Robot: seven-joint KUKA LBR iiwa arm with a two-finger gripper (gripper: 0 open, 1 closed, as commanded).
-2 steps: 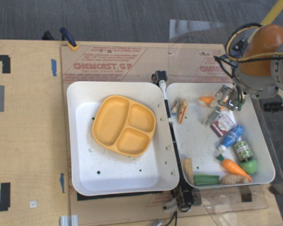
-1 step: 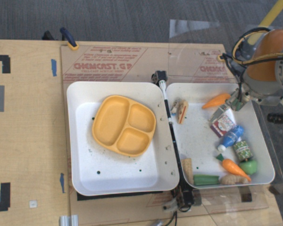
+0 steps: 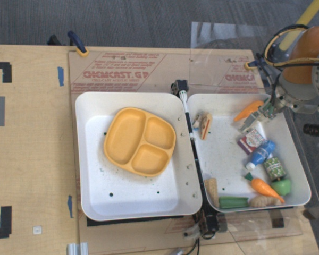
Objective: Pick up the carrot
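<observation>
Near right bin's (image 3: 303,195) front: tapered orange carrot (image 3: 267,186), seemingly green-tipped.

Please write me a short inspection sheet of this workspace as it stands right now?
Surface: two white bins, left bin and right bin, on a wooden bench.
Job's things: one carrot at the right bin's far side by the gripper; another carrot near its front.
Clutter: yellow divided plate in the left bin; blue bottle, green vegetable, small packet in the right.
Grippers: gripper low beside the far carrot; grasp unclear.
Cables: black and yellow cables on the arm.
Surroundings: grey floor.
</observation>
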